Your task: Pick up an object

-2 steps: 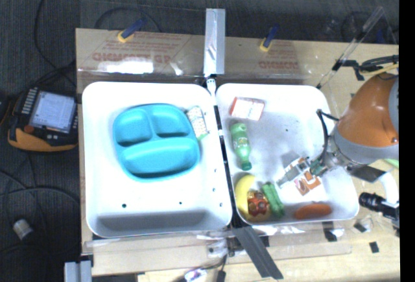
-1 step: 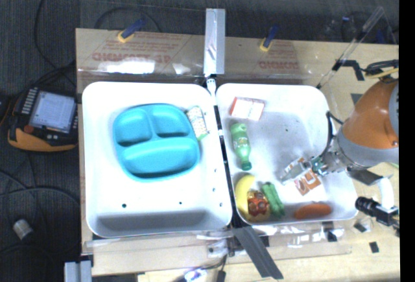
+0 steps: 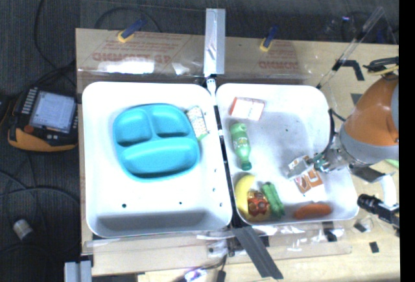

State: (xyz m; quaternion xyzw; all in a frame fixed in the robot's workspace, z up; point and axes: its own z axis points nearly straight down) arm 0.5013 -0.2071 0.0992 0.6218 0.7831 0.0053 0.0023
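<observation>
A: Nearest us is the front wall of the left bin (image 3: 155, 225). What is in it?

B: A blue plate (image 3: 155, 141), with a small wrapper (image 3: 198, 122) touching its right edge. Both are well apart from the claw, so I would leave them.

A: And the right bin (image 3: 285, 125)?

B: A green bottle (image 3: 240, 144) lies along its left wall, with its long axis running away from us. Below it sits a yellow fruit (image 3: 241, 188), bunched with a red lump (image 3: 257, 204) and a green stick (image 3: 272, 199). A white and red box (image 3: 247, 107) lies at the far side.

A: Where is the claw?

B: The claw (image 3: 303, 166) hangs over the right half of that bin, coming in from the arm (image 3: 373, 125) on the right. I cannot tell whether it is spread or closed, and I see nothing caught in it.

A: So which thing is closest to it?

B: An orange and white packet (image 3: 310, 181). It lies on the bin floor just beside the claw, on the side towards us, and looks flat and turned cornerwise. A red sausage (image 3: 312, 211) lies nearer the front wall, with its long axis running left to right.

A: Which would you go for?

B: The packet, I think. It calls for only a short shift towards us and then a straight drop. Being flat, it may slip the grip.
</observation>
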